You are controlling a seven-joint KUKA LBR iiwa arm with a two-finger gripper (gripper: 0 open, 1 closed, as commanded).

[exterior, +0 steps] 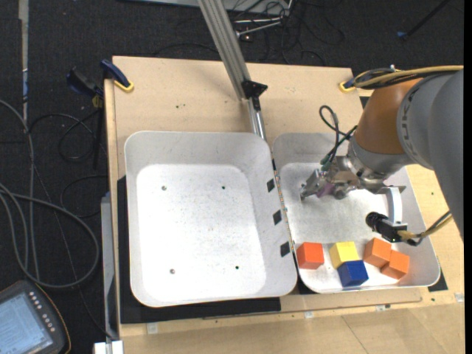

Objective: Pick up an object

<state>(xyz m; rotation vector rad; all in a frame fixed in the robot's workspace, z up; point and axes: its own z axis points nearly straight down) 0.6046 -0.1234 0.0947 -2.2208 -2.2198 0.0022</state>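
Observation:
My gripper [311,188] hangs over the middle of the right bin [295,147], pointing left toward the wall between the two bins. Nothing shows in it from this angle. Along that bin's front edge lie an orange cube [310,254], a yellow cube [344,252], a blue cube [354,273] just in front of the yellow one, and two orange blocks [389,257] pressed together at the right. All the blocks rest on the bin floor, well in front of the gripper.
The left bin [195,216] sits beside the right one. A slanted metal pole [225,39] crosses the back of the bench. The grey arm [413,120] with its cables covers the right bin's far right part.

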